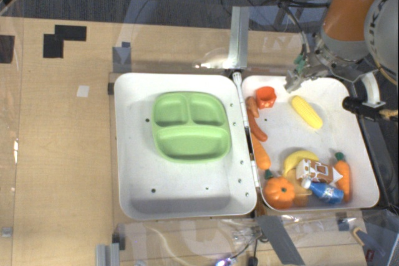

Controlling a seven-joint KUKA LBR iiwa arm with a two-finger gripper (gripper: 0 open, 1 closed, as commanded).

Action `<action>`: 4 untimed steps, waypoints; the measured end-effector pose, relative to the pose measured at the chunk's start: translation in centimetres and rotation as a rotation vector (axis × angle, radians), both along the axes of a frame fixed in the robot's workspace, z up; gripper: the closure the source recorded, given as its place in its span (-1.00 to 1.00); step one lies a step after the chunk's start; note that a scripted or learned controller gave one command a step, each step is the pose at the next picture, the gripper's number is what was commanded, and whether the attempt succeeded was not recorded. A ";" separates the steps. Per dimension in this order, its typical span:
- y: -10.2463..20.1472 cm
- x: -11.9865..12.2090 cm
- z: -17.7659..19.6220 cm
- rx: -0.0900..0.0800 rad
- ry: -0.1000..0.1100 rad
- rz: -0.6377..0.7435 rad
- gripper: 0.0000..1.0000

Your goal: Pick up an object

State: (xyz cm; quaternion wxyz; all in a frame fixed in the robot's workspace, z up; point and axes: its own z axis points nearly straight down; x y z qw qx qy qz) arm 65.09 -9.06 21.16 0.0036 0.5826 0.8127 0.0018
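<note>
Your claw (298, 76) hangs over the far edge of the right bin (358, 152), just above the yellow corn (307, 112). It seems to carry nothing, though you cannot tell how wide it stands. The orange cup (265, 96) sits just to its left; the green tray (189, 126) lies well beyond.

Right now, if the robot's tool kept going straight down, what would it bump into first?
Probably the bare white floor of the right bin near its back edge. The tool hangs beside the corn cob, not over it, though depth is hard to judge from this slanted view.
</note>
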 end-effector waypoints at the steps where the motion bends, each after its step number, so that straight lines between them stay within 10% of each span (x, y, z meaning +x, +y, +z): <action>1: 0.0 0.0 0.0 0.000 0.000 0.001 -1.00; 2: -7.3 -2.2 -11.3 -0.001 0.003 0.115 -1.00; 3: -7.2 -1.9 -10.0 -0.003 -0.006 0.119 1.00; 4: -7.2 -1.9 -10.0 -0.003 -0.006 0.119 -1.00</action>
